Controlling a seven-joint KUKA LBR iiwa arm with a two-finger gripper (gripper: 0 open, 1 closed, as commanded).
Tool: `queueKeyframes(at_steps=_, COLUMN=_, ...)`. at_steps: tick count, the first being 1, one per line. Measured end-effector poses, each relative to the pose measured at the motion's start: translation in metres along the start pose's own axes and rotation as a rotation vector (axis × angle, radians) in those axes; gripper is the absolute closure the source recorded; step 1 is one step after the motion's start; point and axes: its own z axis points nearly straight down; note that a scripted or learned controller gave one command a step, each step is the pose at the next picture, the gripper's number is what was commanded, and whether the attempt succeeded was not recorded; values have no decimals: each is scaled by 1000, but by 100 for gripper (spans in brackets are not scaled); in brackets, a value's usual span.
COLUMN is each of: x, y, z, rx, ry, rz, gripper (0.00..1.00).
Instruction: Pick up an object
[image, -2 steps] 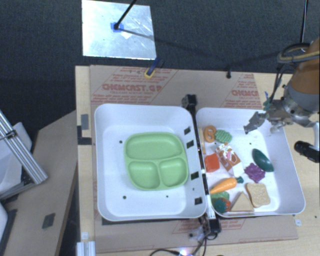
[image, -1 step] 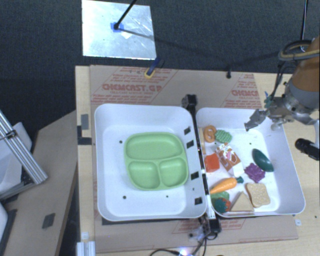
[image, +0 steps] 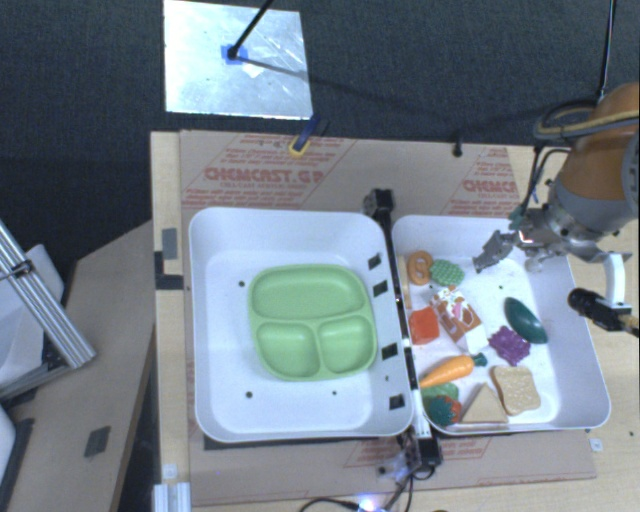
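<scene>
The gripper (image: 497, 250) is seen over the right bin's (image: 580, 345) far part — fingers spread open, nothing held between them — above the toy food.

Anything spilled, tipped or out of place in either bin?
Nothing stands out. The green divided tray sits flat in the left bin; the toy foods, including the carrot and bread slice, all lie inside the right bin, crowded against its left wall.

A dark carpeted floor (image: 80, 120) surrounds a light wooden bench (image: 120, 300) covered with a brown printed protective sheet (image: 270, 170). Beyond the bench lies a shiny metal plate (image: 238, 60) on the floor — black cables (image: 420, 110) trail across it — and an aluminium frame (image: 40, 310) stands at left.
</scene>
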Motion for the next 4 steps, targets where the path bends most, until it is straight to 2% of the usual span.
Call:
queueKeyframes(at_steps=1, x=-1, y=2, z=62, rx=0, ry=0, rz=4, gripper=0)
queueKeyframes(at_steps=2, x=-1, y=4, z=70, rx=-7, ry=-2, rz=5, gripper=0)
queueKeyframes(at_steps=3, x=-1, y=4, z=60, rx=-9, ry=-2, rz=4, gripper=100)
queueKeyframes(at_steps=4, x=-8, y=7, z=-3, rx=-10, ry=-3, rz=3, gripper=100)
